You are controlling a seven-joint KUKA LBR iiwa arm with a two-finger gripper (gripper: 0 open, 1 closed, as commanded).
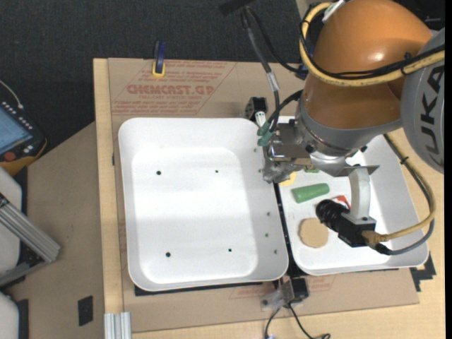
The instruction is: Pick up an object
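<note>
Gripper (279, 167) low over right bin (339, 260), by its left rim; grip state impossible to tell. Green block (311, 191) just beside, tan disc (314, 233) nearer.

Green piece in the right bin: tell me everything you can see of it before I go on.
The green piece is a short, stubby bar, bright green and matte, like plastic or foam. It lies flat on the white floor of the right bin, close to that bin's left wall, its long axis across the view with the right end slightly higher. The tan disc lies nearer the camera, apart from it. The arm hangs over the spot just behind it.
</note>
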